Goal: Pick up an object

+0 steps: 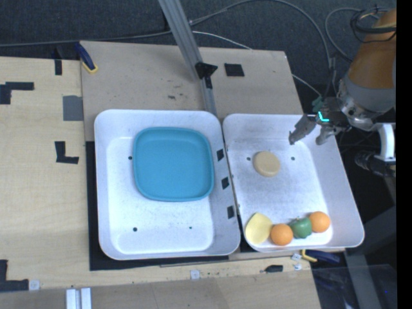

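Wooden bench (pixel 38 172), dark floor behind; end effector (pixel 311 132) spread, seemingly empty, above right bin (pixel 344 192).

Beige round disc (pixel 266 163) flat mid right bin; yellow piece (pixel 258 228), two oranges (pixel 281 234), green item (pixel 300 227) along near edge

No lettering, label, brand mark or number can be read anywhere on the bench (pixel 38 192), the two white bins (pixel 106 172) or the arm (pixel 373 63) from here; the dark tape patches on the wood carry no print.
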